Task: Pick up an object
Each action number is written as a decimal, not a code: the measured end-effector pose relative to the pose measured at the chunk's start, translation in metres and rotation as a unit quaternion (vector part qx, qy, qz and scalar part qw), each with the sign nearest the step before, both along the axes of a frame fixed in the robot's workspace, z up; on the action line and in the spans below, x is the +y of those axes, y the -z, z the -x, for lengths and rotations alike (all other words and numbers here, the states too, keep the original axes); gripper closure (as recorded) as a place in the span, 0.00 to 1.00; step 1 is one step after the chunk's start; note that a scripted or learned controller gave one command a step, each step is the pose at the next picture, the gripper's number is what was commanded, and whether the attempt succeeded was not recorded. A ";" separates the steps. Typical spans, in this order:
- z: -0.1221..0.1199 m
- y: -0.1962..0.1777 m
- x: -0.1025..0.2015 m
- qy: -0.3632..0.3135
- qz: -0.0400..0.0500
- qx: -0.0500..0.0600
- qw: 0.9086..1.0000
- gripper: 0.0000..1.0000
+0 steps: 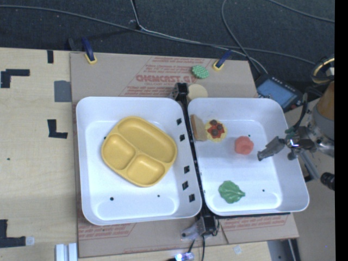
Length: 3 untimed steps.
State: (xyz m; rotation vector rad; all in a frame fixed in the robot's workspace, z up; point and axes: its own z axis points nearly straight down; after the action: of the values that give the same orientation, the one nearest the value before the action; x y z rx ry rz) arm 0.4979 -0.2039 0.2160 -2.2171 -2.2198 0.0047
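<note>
Red toy (243, 145) lies in the right bin (272, 110), nearest the gripper (274, 147), which hangs open and empty just beside it. I would bring the fingers straight over it, straddling it evenly, since a glancing touch could push it aside.
</note>
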 end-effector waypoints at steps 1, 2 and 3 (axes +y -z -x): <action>-0.001 0.048 0.009 0.000 0.000 0.000 1.000 0.00; 0.007 0.110 0.013 0.000 -0.001 0.001 1.000 0.00; 0.005 0.096 0.013 0.000 0.000 -0.001 1.000 1.00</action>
State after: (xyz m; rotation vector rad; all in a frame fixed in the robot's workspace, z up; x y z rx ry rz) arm 0.4929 -0.1906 0.1198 -2.2176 -2.2217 0.0009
